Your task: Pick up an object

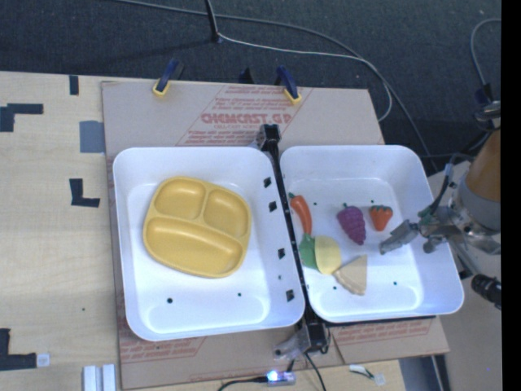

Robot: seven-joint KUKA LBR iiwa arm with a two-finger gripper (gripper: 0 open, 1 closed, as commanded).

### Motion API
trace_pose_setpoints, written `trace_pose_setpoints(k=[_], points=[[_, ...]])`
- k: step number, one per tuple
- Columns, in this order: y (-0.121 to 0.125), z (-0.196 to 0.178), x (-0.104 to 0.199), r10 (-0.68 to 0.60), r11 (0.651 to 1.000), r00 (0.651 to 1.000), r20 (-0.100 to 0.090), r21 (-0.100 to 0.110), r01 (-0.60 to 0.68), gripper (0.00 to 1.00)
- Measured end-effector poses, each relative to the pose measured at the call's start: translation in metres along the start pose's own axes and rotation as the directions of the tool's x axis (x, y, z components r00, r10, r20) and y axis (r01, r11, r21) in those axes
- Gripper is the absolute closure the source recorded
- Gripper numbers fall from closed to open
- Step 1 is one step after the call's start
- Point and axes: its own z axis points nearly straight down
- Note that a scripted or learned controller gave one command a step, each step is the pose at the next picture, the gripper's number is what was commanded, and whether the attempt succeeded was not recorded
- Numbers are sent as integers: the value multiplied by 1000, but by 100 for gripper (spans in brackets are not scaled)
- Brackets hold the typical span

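Observation:
The right bin [407, 165] holds several toy foods. Near its middle lies a purple bunch of grapes [352, 223], with a small red strawberry [381, 216] just to its right. An orange-red carrot [301, 213] lies along the left wall. Below it are a green piece [307, 253], a pale yellow piece [326, 255] and a beige wedge [352, 276]. My gripper [407, 236] hangs low over the right side of this bin, just right of and below the strawberry, with nothing seen in it.
The left bin [134, 169] holds a yellow divided plate [198, 226]. Black clips line the wall between the bins [281, 210]. Both bins sit on a cardboard sheet [236, 112] clamped at the back, and cables run across the dark floor behind.

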Motion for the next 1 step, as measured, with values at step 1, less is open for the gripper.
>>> trace_pose_setpoints(k=[1], points=[[35, -87, 68, -8, 1000, 1000, 0, -8, 8, 0]])
